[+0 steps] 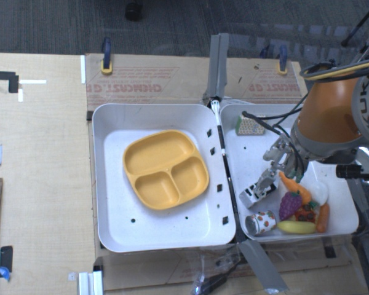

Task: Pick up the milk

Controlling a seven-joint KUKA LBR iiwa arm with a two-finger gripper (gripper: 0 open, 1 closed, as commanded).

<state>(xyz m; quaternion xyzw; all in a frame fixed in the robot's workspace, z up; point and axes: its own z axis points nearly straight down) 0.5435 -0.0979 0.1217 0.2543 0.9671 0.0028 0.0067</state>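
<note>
The milk [261, 222], a small white container with reddish spots and a grey end, lies on its side at the front left of the right bin [338, 232]. My gripper [257, 193] reaches down and left from the orange-banded wrist [328, 112]. Its tip is low in the bin, a short way behind the milk and slightly to its left. Nothing can be seen held by it.
A pile of toy food lies right of the milk: purple grapes [289, 205], a banana [297, 227], carrots [323, 217] and a red piece [306, 214]. A speckled green pad [250, 126] lies at the bin's back left. The left bin [111, 226] holds a yellow divided plate [166, 169].
</note>
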